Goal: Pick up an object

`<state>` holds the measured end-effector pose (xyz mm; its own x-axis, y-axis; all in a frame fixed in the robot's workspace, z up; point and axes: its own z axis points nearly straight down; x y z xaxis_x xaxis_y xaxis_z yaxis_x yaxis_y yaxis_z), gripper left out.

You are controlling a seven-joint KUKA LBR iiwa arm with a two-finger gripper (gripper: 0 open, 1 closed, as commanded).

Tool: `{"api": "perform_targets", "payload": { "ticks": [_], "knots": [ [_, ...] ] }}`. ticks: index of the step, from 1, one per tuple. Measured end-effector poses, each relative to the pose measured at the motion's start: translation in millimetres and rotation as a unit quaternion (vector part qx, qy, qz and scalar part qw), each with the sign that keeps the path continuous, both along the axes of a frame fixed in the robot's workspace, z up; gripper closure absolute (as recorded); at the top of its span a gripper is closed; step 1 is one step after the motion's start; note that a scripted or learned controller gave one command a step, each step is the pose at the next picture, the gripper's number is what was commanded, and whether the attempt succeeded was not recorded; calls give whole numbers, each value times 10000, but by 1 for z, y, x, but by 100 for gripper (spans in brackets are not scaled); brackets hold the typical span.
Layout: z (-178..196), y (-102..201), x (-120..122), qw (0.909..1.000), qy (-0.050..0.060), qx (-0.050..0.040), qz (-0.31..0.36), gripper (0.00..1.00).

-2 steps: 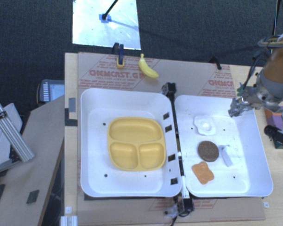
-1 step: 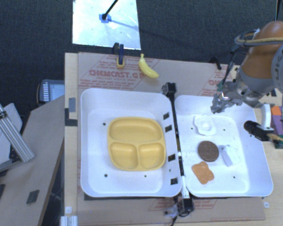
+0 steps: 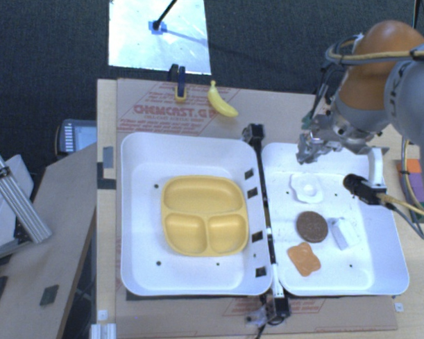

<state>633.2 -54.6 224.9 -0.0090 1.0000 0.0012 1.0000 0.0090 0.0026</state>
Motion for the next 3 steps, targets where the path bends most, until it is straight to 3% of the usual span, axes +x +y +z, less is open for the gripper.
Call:
{"api": "perform_targets", "payload": {
  "ticks": [3],
  "knots": [
    [-9,163,6,10000,7,8,2,100]
  ]
}}
